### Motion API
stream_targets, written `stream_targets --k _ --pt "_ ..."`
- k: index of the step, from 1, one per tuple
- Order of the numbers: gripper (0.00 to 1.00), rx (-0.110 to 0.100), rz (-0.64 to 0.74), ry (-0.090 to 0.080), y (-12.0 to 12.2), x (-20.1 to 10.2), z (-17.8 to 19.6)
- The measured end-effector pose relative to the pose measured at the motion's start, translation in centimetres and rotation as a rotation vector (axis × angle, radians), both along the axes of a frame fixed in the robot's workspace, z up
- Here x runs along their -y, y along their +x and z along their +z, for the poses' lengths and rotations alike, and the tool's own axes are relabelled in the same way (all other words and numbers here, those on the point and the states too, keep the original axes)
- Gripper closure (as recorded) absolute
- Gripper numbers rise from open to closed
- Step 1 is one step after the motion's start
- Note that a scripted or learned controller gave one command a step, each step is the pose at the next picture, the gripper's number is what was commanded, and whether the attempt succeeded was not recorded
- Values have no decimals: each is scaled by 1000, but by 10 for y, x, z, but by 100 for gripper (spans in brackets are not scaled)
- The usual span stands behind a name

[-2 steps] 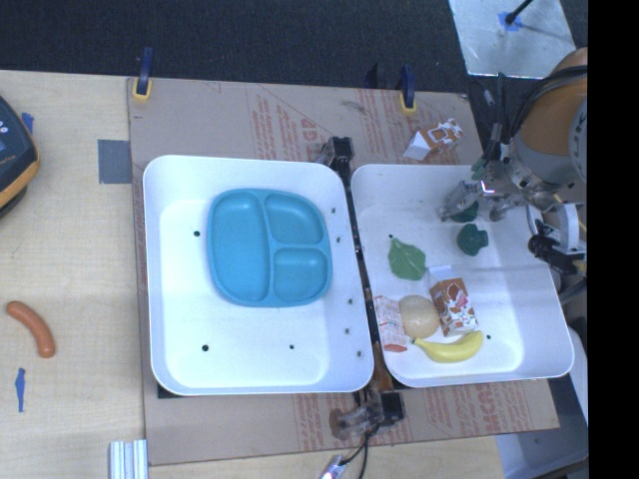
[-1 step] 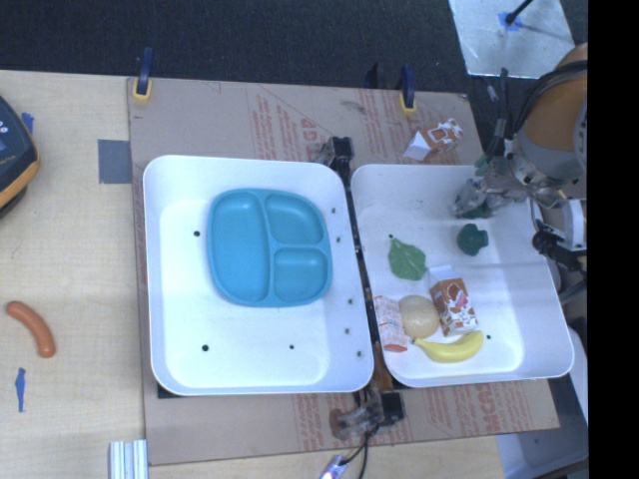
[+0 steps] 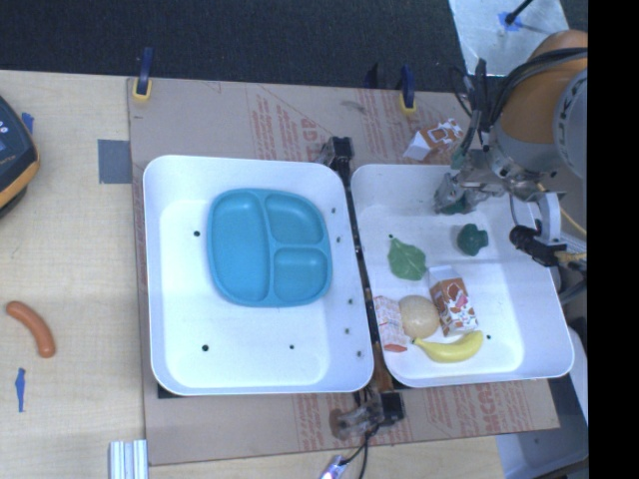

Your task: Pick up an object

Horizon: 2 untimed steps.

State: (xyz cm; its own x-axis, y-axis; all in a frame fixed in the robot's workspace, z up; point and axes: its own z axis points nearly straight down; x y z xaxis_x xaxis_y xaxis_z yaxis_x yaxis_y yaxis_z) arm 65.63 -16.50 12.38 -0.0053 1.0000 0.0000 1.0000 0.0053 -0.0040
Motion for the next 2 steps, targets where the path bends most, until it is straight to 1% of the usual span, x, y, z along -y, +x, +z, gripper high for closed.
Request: stream_targets --k 1,2 --pt "100 3 0 1 1 -59 52" --pt "100 1 1 -1 -2 -123 68"
